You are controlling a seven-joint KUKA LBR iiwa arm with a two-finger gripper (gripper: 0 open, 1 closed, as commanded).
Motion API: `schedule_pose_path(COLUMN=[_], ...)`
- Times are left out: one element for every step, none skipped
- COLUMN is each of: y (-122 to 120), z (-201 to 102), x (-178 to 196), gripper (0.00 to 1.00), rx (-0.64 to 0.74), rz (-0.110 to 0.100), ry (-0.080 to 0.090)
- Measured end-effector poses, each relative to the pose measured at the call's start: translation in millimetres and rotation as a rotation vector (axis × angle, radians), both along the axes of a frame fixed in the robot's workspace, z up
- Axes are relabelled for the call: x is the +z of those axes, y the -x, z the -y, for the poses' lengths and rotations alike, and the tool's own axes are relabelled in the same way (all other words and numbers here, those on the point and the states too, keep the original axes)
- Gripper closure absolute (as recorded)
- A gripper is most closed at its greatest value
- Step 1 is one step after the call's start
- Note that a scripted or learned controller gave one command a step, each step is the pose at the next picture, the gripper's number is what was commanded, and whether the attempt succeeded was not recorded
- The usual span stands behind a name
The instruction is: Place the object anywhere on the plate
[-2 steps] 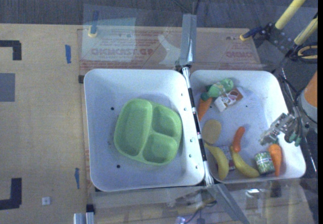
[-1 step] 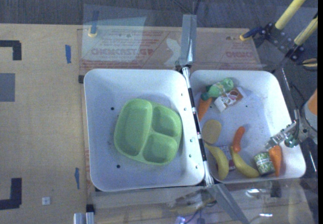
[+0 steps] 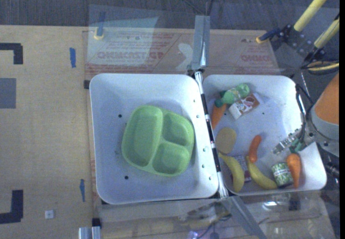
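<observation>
While the tool (image 3: 294, 143) hangs at the right bin's (image 3: 269, 86) right edge above an orange carrot (image 3: 294, 165), whether it is open cannot be told. The green sectioned plate (image 3: 158, 140) lies mid left bin (image 3: 108, 92). Mirrored red lettering on the surface (image 3: 43, 125) stays unreadable.

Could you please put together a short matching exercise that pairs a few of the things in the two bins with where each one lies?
Things:
1. green plate
2. bananas
3. orange carrot
4. tan cookie

Places:
A. right bin, near right corner, beside a small green can
B. alone in the left bin
C. right bin, along the near wall
D. right bin, by the divider, about midway

Pairs: 1-B, 2-C, 3-A, 4-D
</observation>
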State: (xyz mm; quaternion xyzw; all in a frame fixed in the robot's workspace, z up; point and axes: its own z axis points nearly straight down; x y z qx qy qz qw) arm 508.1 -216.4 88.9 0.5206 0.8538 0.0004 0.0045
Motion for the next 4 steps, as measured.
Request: schedule_pose_path(y=[24,-27,20,18], z=[6,9,6,6], x=[0,0,0,10], gripper=[1.00,1.00,1.00,1.00], rx=[-0.273,-0.055,-0.352,-0.350], rz=[0.004,0.003,0.003,0.007], ry=[-0.004,0.001,-0.004,-0.002])
